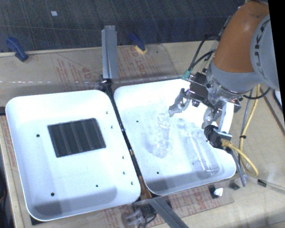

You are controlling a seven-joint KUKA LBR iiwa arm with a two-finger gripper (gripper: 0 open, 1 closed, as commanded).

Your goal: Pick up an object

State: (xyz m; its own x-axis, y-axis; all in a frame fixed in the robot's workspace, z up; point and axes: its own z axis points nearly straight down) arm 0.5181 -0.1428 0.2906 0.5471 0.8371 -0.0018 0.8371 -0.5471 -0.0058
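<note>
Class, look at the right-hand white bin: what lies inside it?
Inside the right bin lie clear glass-like objects and; their exact shapes are hard to tell. The gripper hides the bin's right edge.

Looks like a robotics lab; plywood bench (47,71) with blue clamps (17,49), 2 white bins (27,153) bolted side by side, loose cables (243,154), grey-and-orange industrial arm (243,44) overhead

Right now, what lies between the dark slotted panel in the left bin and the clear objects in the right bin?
In the camera view, white bin floor and the two bins' adjoining rims separate the dark slotted panel from the clear objects.
</note>
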